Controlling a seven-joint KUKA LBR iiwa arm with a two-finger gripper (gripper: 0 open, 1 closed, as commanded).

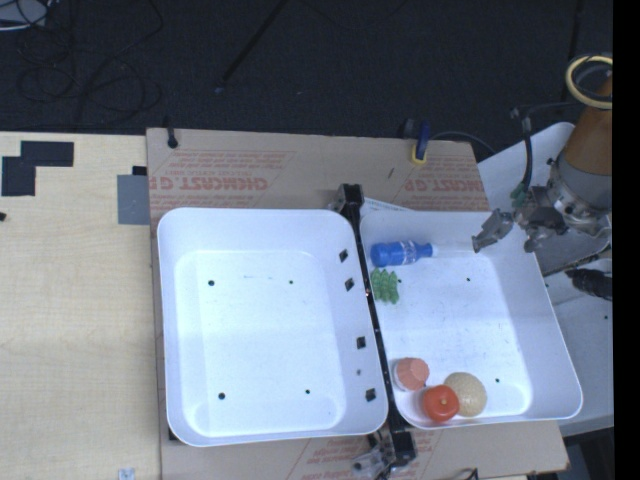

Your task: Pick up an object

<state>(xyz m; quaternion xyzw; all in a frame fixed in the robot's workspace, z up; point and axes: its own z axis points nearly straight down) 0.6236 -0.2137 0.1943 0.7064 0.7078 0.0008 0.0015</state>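
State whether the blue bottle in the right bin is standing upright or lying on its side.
Lying on its side. The blue bottle stretches lengthwise across the floor of the right bin, its pale end pointing right.

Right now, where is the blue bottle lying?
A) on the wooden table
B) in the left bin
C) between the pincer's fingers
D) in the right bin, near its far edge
D: the blue bottle lies on its side in the right bin, near the far rim beside the divider, with a small green thing just in front of it; the pincer is off to the right, apart from it.
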